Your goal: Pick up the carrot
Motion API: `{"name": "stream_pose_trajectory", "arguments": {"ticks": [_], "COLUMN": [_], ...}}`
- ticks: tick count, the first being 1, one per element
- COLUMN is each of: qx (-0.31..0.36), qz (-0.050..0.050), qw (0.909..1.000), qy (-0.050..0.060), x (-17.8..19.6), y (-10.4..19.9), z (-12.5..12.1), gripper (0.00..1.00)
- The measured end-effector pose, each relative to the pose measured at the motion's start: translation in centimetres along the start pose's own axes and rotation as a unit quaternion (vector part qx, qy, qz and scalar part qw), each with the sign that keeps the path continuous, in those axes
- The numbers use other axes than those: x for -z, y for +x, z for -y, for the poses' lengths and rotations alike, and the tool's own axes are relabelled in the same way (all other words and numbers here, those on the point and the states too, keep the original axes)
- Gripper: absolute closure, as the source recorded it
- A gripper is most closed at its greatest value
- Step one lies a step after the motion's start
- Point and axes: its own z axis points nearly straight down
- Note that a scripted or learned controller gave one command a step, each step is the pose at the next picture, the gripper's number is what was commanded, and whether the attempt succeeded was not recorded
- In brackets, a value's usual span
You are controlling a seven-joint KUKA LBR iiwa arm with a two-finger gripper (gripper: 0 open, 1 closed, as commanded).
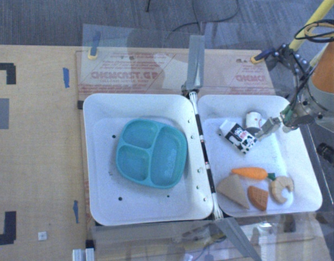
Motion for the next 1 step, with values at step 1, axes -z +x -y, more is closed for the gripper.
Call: {"name": "stream_pose_trajectory", "arguments": {"ticks": [1], "qx": [-0.024], "qz": [0.000], "qw": [0.9997], "qy": [0.000], "x": [-11.64], "y": [1.83], "z": [3.58], "gripper": [0.00]}}
